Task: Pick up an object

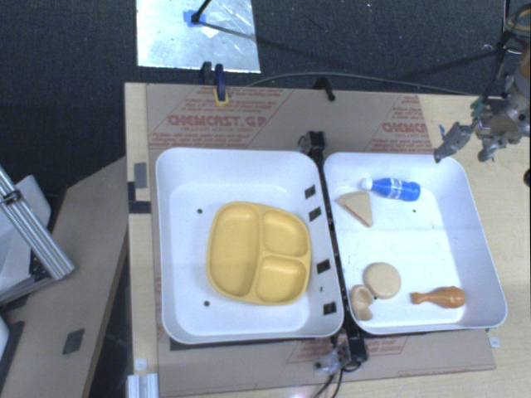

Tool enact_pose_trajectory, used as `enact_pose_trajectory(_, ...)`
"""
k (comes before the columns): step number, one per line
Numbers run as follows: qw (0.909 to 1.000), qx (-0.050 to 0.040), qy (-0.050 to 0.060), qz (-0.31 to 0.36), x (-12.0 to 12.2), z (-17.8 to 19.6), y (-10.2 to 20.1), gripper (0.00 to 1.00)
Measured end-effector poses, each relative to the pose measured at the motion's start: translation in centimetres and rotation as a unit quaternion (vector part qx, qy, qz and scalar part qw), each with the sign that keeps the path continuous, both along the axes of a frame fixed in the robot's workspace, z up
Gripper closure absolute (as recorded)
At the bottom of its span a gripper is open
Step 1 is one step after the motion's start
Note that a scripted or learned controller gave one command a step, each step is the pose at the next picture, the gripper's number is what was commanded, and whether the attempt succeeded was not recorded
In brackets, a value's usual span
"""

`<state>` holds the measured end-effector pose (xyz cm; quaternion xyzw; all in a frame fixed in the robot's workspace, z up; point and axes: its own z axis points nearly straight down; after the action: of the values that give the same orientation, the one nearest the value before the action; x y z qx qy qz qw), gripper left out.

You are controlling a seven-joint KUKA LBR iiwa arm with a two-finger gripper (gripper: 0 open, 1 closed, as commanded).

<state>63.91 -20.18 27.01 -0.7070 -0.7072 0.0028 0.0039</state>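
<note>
The right bin (465,214) holds a small blue and white bottle (393,189) lying on its side near the back. A tan wedge (358,207) sits just left of the bottle. Toward the front lie a round beige disc (382,279), a small cream piece (362,299) and a brown drumstick shape (440,298). My gripper (468,139) hangs at the far right, above and behind the bin's back right corner, its fingers spread open with nothing between them.
The left bin (178,222) holds a yellow divided tray (258,253). Black clips (316,215) line the seam between the bins. A metal plate (197,21) lies behind the bench and an aluminium rail (33,230) juts in at the left.
</note>
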Motion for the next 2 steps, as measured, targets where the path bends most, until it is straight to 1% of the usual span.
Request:
enact_pose_trajectory(1,1.0,-0.0012,-0.006,0.002,0.2,0.8,0.1,0.0)
enact_pose_trajectory(2,1.0,-0.0008,-0.004,0.003,0.5,-5.1,0.8,0.0)
